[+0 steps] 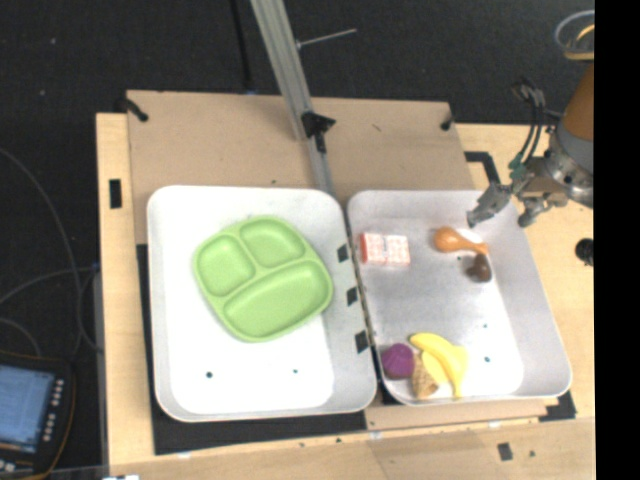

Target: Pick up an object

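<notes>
The right bin [505, 333] holds a pink-and-white box [385, 250] near its upper left, an orange drumstick-shaped toy [455, 238] with a dark brown piece [479, 267] beside it, and at the front a purple item [397, 360], a yellow banana [444, 356] and a tan piece [428, 381]. My gripper [508, 209] hovers over the bin's upper right corner, just right of the orange toy. Its fingers are spread apart with nothing between them.
The left bin [180, 368] holds a green divided plate [262, 278]. A grey metal post [285, 63] slants down to the bins' shared back edge. Black clips [352, 296] line the seam between the bins. A tablet [30, 408] lies at the lower left.
</notes>
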You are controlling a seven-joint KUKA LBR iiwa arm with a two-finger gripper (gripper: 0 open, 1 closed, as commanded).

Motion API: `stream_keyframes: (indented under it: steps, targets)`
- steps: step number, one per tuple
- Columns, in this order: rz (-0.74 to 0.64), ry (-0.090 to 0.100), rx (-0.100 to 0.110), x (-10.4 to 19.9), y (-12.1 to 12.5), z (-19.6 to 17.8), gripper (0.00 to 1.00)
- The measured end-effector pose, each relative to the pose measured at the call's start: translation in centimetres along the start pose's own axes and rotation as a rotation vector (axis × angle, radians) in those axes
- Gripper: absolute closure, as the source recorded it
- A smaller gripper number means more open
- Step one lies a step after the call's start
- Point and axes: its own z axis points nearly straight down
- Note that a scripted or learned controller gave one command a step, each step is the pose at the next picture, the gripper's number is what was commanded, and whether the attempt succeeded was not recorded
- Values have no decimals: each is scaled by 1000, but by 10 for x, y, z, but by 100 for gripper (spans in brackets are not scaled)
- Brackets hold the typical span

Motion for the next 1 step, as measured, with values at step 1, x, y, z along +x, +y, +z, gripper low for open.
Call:
stream_keyframes:
  steps: [1]
  targets:
    - [-1, -1, 1, 0, 0, 0, 0]
